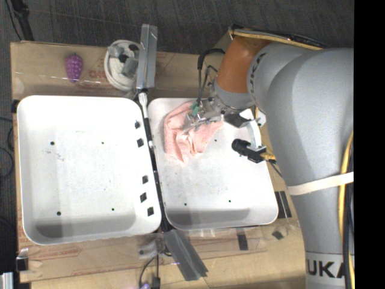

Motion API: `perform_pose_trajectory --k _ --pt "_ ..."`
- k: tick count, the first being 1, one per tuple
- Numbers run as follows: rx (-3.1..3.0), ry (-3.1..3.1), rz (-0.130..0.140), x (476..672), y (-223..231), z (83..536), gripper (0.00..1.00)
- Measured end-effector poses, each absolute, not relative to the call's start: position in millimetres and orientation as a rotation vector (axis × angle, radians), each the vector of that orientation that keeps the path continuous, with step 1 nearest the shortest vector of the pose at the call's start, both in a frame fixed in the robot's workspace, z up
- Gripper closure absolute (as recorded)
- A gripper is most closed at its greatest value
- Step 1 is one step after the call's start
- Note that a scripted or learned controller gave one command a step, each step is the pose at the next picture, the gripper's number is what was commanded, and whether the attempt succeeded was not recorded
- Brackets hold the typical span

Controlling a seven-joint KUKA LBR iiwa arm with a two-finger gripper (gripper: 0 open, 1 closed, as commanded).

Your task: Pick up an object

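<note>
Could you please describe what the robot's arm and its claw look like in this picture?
The arm is bulky, rounded and grey, with an orange band above the wrist. Pale tape crosses its lower body, and white letters "UKA" show near the bottom. The claw is small and metallic, with thin dark cables looping nearby.

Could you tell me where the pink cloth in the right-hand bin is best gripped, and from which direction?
Probably its raised, bunched folds at the top, pinched from straight above: the pink cloth lies crumpled and limp on the right bin floor, so a ridge gives the end effector something to close on.
</note>
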State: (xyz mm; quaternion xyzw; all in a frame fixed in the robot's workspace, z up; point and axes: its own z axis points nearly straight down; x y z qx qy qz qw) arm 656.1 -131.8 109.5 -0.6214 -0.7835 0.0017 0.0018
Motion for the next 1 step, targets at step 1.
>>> perform_pose_trajectory --k 1 --pt "-1.622 -2.690 0.001 656.9 -58.1 195.8 1.00"
